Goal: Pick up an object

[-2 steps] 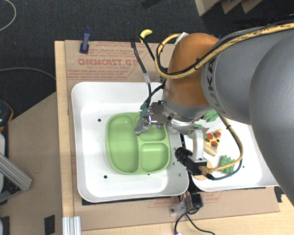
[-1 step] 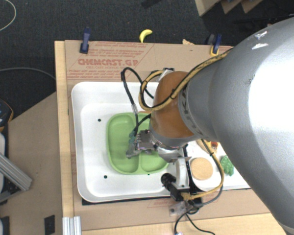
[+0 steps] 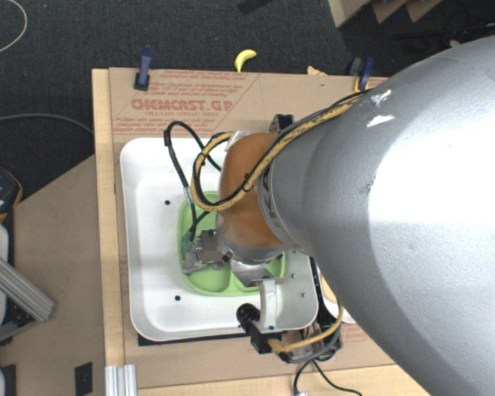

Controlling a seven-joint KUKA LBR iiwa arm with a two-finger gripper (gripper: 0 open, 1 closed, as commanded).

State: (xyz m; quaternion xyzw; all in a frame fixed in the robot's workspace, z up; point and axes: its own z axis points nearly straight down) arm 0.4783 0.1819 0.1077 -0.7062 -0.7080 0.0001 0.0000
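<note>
Green object [image 3: 205, 275] lies in the white bin [image 3: 148, 221] beneath the arm [image 3: 379, 221].

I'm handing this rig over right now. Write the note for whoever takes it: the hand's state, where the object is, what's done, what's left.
Hand: low inside the left white bin, right over the green object; finger state can't be made out from above.
Green object: lies near the middle of that bin's floor, mostly covered by the wrist and arm.
Done: the arm has reached down to the object.
Left: no grasp can be confirmed, so check it, then lift. The pick may need a retry.
</note>
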